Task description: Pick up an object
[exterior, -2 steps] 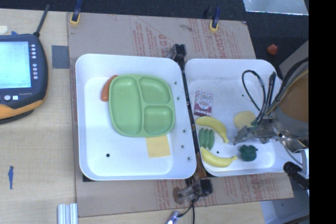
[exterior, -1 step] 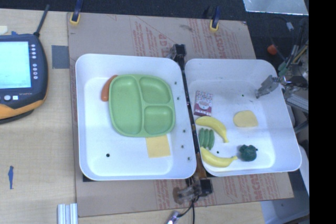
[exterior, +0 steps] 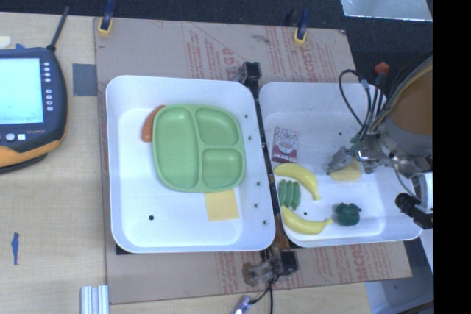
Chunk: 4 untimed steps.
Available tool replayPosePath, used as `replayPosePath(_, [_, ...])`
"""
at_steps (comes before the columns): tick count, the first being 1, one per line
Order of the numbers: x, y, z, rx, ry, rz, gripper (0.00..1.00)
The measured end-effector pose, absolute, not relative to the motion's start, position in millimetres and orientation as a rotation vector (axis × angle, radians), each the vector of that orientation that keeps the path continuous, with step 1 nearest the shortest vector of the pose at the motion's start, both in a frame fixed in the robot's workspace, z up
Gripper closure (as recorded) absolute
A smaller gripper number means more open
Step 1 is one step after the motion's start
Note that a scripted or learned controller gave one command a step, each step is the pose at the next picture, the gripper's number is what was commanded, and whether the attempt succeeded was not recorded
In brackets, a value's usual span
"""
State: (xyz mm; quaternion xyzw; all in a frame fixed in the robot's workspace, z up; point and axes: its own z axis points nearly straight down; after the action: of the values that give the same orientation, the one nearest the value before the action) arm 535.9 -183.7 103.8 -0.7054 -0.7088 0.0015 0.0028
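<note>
The right bin (exterior: pixel 316 103) holds a small red and white packet (exterior: pixel 285 144), two yellow bananas (exterior: pixel 300 176) (exterior: pixel 305 223), a bunch of green pods (exterior: pixel 289 194), a dark green lump (exterior: pixel 346 214) and a pale yellow piece (exterior: pixel 348 174). My gripper (exterior: pixel 347 160) reaches in from the right and hangs low over the right half of this bin, directly above the pale yellow piece. The arm's grey body and cables hide the bin's right wall. I see nothing lifted off the bin floor.
The left bin (exterior: pixel 129 209) holds a green divided plate (exterior: pixel 199 148), an orange sausage (exterior: pixel 149 123) tucked under its left rim, and a yellow square slice (exterior: pixel 221 205). A handheld control pendant (exterior: pixel 26 103) lies on the bench at far left. Clamps stand along the cardboard's back edge.
</note>
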Motion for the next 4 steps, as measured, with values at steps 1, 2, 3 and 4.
replayPosePath(1, [536.7,-184.8,115.0,-2.211,-2.226,0.004,1.0])
replayPosePath(2, [618.9,-108.7,187.7,-2.214,-2.225,0.001,1.0])
replayPosePath(3, [618.4,-109.6,187.2,-2.215,-2.224,0.003,0.0])
replayPosePath(4, [546.9,-123.5,131.1,-2.214,-2.223,0.006,0.0])
